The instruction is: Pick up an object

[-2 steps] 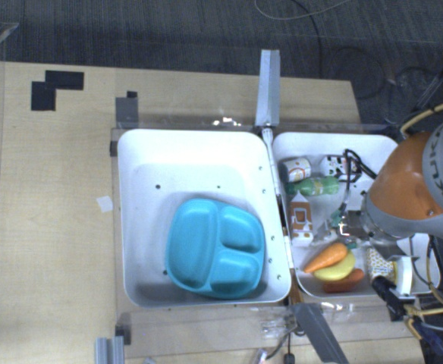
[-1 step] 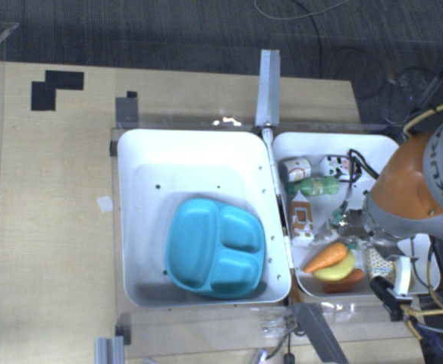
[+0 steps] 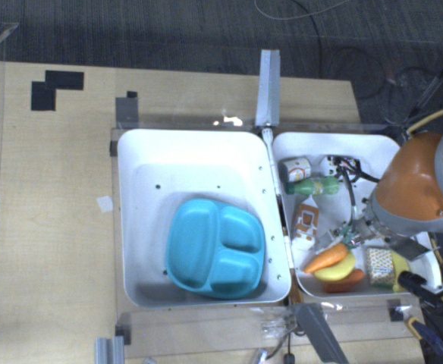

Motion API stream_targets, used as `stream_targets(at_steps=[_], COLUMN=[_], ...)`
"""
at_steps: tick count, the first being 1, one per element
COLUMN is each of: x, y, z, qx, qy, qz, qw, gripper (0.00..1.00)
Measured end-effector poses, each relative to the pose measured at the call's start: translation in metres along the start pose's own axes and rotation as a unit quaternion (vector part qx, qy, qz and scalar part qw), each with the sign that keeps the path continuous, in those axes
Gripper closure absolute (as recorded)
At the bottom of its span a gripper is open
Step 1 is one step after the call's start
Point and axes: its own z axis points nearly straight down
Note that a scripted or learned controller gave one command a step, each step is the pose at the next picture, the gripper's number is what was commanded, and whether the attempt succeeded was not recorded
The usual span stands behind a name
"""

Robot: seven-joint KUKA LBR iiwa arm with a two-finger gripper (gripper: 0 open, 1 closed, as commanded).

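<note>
The right bin (image 3: 373, 139) holds a crowd of small things. An orange carrot (image 3: 326, 259) lies at its front, on a yellow banana-shaped piece (image 3: 335, 271) and a red piece (image 3: 346, 281). Beside them is a yellow and white packet (image 3: 379, 265). A green bottle (image 3: 316, 186) and a small white box (image 3: 295, 167) lie at the back left, with an orange-printed carton (image 3: 306, 221) between. My gripper (image 3: 348, 236) hangs low in the bin, just above the carrot's leafy end. The arm's orange band (image 3: 407, 177) covers the bin's right side.
The left bin (image 3: 153, 165) holds a blue divided plate (image 3: 215, 246) at its front right. A grey post (image 3: 268, 89) stands behind the wall between the bins. Black cables (image 3: 350, 169) run across the back of the right bin.
</note>
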Motion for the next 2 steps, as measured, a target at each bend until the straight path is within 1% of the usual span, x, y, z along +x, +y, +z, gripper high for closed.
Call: stream_targets(at_steps=[1,2], x=[0.001,0.049], y=[0.003,0.081], z=[-0.011,-0.093], qx=[-0.002,0.007], qy=[0.001,0.005], qz=[-0.002,-0.090], qw=[1.0000,0.9959], gripper=[1.00,1.00])
